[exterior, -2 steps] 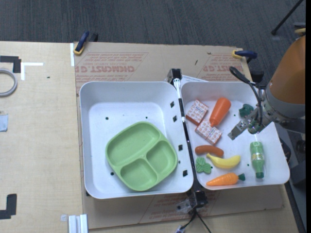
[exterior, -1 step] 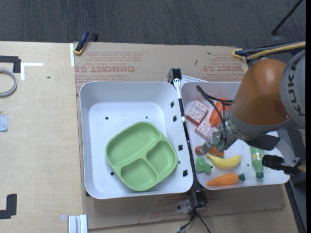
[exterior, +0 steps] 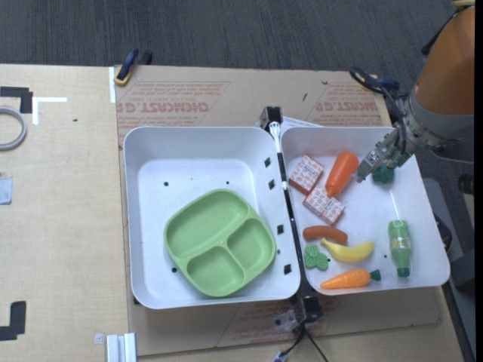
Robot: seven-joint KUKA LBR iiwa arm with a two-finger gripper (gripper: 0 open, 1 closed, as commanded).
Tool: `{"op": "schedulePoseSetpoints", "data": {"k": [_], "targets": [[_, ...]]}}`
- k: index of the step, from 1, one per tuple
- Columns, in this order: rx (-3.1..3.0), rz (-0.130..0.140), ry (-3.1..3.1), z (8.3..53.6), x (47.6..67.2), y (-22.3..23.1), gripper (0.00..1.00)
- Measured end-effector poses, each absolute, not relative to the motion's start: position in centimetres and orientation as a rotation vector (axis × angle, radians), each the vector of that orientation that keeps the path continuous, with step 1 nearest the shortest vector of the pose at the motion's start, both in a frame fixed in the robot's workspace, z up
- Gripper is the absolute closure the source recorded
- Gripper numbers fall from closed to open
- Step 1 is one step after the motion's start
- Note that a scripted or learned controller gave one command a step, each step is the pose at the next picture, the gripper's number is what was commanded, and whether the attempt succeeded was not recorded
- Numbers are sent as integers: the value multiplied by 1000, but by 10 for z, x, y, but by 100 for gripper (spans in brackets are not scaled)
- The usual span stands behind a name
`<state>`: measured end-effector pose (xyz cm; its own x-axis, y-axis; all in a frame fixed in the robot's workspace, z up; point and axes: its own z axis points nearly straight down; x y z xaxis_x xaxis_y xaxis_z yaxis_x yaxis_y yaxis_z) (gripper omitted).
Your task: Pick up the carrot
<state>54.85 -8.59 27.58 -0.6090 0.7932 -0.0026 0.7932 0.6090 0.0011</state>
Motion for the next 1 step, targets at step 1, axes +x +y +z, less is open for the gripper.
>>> {"op": "schedulePoseSetpoints", "data": {"k": [1], "targets": [[1589, -1, 2711, 192, 478, 2, 100]]}}
